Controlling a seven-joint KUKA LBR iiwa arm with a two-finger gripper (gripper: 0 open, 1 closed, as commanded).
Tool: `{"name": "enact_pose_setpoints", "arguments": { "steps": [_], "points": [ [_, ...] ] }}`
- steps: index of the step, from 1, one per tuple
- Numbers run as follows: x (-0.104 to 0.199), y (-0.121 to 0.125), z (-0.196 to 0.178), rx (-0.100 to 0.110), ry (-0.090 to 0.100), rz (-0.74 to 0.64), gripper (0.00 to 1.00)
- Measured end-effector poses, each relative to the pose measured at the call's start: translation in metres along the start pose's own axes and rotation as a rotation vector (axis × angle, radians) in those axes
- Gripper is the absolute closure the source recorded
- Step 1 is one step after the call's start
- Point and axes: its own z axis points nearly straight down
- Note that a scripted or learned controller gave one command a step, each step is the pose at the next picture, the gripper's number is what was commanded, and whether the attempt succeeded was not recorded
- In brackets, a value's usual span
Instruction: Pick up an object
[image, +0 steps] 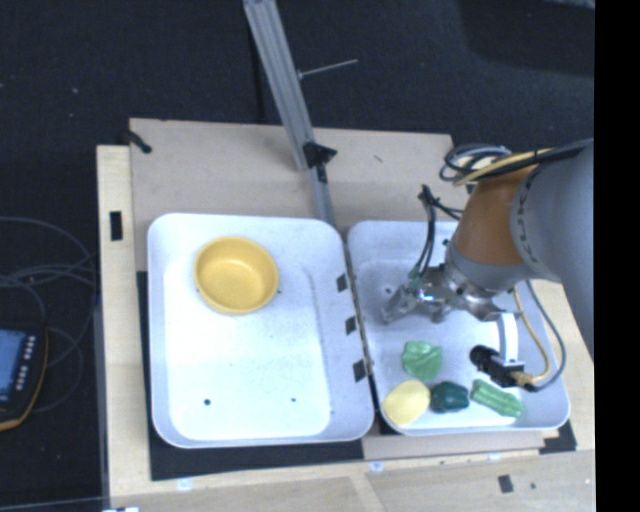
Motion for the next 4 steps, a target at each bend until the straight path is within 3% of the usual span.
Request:
{"name": "enact_pose_setpoints", "arguments": {
  "steps": [1, 3, 4],
  "points": [
    [0.000, 0.001, -0.012, -0.004, 0.001, 0.001, 1.00],
    [-0.008, 0.008, -0.117, -0.007, 0.000, -0.001, 1.00],
    [-0.008, 0.009, -0.129, -0.004, 0.001, -0.001, 1.00]
  ]
}}
